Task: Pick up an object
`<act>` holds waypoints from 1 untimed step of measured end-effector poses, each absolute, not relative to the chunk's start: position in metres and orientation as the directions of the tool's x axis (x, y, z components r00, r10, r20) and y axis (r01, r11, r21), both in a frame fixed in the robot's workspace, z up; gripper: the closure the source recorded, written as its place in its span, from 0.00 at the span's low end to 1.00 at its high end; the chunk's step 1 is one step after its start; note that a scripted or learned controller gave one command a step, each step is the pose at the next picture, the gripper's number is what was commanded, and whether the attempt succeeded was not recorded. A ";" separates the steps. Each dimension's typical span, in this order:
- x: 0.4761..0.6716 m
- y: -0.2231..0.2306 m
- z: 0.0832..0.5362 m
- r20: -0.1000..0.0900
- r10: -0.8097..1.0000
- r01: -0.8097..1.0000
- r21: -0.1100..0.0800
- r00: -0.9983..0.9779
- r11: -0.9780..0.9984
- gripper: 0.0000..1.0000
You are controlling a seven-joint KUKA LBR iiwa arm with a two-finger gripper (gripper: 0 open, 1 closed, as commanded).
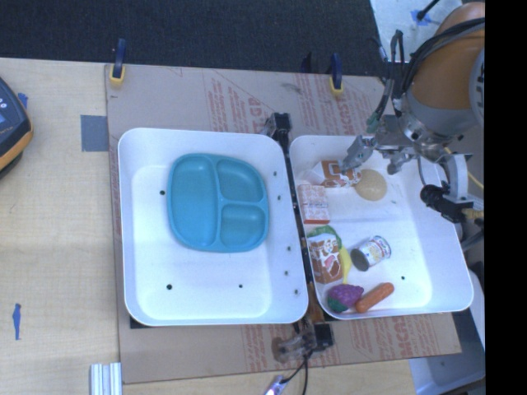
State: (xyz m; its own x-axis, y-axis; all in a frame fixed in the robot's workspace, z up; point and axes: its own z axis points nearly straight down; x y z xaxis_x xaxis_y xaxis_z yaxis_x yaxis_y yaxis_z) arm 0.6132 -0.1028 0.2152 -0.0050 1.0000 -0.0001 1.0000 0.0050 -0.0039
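White plastic frames your scene: two shallow bins sit side by side on a cardboard sheet (247, 97) clamped over the wooden desk (49, 245). Your gripper (356, 156) hangs over the far end of the right bin (440, 257), its tip just above a small brown-and-white packet (336, 174); you cannot tell whether the jaws are released or clenched. A pale round ball (371, 185) lies just beside them, toward the arm. Nearer you, a small can (373, 251) lies on its side, long axis slanting up to the right. An orange carrot (375, 296) slants the same way beside purple grapes (344, 295). The left bin (148, 295) holds a blue divided plate (218, 202).
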 end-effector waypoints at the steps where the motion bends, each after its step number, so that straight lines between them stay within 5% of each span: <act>1: 0.554 -0.141 0.091 -0.001 1.000 1.000 -0.005 -0.004 0.004 0.00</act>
